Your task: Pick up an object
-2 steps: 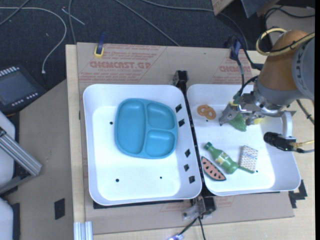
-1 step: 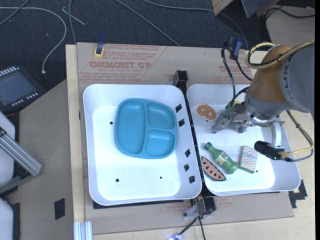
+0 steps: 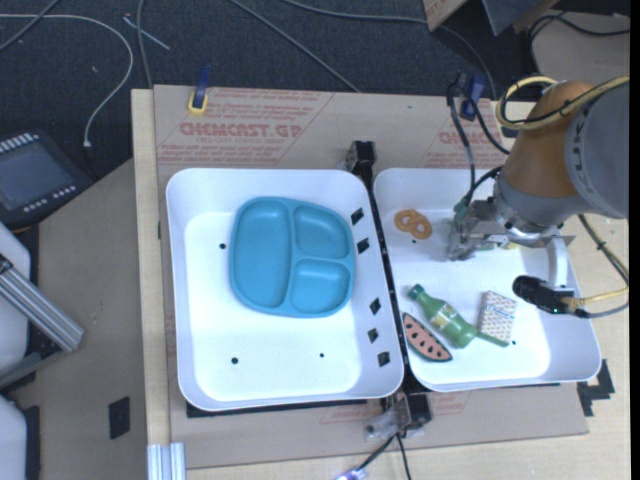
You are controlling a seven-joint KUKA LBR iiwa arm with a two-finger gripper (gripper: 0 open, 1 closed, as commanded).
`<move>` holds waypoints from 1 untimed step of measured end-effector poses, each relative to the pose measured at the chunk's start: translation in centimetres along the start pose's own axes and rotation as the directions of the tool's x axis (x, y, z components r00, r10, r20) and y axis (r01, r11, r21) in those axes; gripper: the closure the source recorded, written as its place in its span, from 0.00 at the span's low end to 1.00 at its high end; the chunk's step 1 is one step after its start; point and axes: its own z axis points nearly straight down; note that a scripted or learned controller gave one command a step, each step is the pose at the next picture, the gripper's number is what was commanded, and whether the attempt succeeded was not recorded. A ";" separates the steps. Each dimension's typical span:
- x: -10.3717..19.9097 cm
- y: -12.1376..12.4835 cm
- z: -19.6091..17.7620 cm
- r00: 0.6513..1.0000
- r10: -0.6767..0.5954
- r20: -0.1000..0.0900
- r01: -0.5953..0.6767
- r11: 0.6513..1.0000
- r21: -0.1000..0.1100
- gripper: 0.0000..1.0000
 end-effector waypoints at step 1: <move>0.0 0.0 -4.3 1.000 -0.001 0.002 0.001 1.000 -0.003 1.00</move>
